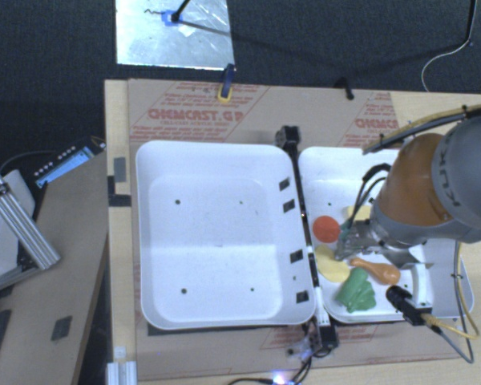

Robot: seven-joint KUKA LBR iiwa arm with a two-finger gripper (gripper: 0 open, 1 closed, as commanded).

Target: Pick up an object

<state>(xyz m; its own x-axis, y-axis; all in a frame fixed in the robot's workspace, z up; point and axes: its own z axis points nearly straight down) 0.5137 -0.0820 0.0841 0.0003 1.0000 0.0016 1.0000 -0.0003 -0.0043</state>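
- From my remote station: an orange ball (326,228), pale yellow piece (332,266), green toy (357,291) and orange-brown piece (378,272) cluster in the right bin (329,171), near its left wall
- The gripper (346,243) sits low among them; the arm (429,191) hides it, so I cannot tell its state
- Left bin (216,231) alongside

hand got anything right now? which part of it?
Cannot tell. The hand is low in the right bin among the red ball and yellow piece; no grip shows.
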